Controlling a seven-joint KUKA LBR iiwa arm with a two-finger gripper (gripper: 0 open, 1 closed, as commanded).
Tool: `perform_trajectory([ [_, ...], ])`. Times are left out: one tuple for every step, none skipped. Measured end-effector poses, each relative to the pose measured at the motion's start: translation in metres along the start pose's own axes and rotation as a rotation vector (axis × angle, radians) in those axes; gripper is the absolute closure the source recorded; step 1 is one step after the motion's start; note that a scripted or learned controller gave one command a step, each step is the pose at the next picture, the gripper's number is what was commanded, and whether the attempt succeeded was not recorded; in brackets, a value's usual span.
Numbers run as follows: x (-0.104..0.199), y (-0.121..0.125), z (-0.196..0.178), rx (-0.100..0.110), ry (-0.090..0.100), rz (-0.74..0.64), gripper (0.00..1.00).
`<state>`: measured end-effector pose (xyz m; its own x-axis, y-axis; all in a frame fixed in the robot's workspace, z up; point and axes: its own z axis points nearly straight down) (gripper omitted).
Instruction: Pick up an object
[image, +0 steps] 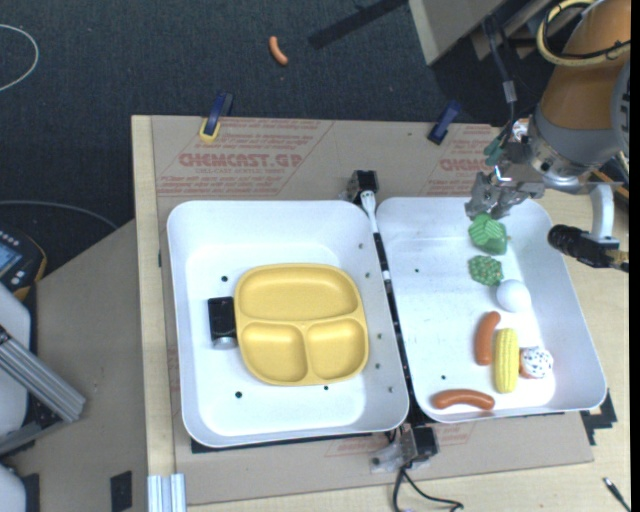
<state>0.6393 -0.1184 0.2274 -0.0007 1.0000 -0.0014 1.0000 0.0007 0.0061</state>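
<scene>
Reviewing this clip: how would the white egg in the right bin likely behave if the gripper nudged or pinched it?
The white egg looks smooth and rounded, so it would probably roll when nudged and may slip from a pinch. It lies close to the green piece, likely bumping it.

Tool (491, 205) just above green leafy toy (488, 235) in right bin (430, 240); yellow tray (299, 322) in left bin (195, 250).

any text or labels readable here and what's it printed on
"CHEMCAST GP", red print on the brown board behind the left bin; the last letters are blurred.
A second red print of the same kind on the board behind the right bin, cut off by the gripper; I cannot read it in full.
The smaller red lines under both are too blurred to read.
</scene>
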Motion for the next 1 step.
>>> perform_trajectory([
  [0.0597,-0.0215,-0.0008,0.009,0.004,-0.005,1.00],
])
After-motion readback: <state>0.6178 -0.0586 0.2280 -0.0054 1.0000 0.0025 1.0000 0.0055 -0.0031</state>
